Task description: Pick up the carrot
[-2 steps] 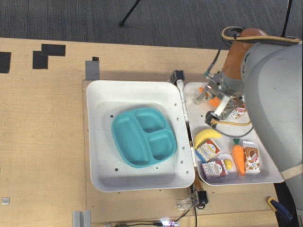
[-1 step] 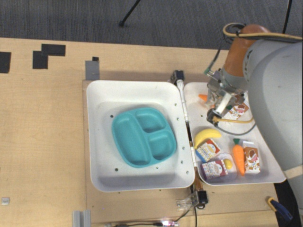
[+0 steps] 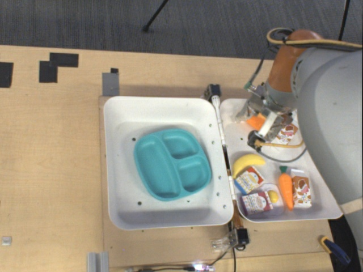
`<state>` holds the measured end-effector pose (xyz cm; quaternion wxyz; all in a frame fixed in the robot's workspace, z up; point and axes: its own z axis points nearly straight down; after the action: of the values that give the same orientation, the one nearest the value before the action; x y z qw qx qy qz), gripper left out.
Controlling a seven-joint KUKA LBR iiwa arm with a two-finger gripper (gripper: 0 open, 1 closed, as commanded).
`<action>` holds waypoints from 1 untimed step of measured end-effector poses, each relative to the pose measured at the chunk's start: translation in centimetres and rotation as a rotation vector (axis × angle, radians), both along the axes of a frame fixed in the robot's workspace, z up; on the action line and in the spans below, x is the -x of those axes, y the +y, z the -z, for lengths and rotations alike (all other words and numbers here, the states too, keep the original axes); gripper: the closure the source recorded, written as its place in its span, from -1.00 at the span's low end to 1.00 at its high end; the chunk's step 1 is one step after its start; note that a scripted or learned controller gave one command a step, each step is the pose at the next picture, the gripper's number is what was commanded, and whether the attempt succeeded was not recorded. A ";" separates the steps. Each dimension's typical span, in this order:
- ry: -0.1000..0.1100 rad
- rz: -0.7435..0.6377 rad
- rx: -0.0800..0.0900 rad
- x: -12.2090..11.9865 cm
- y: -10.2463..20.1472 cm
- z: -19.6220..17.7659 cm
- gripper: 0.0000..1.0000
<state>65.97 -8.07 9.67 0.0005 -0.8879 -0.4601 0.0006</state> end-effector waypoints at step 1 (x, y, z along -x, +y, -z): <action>-0.004 -0.009 0.001 -0.2 0.1 -1.2 1.00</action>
<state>66.17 -7.95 10.91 -0.0011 -0.8859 -0.4638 -0.0009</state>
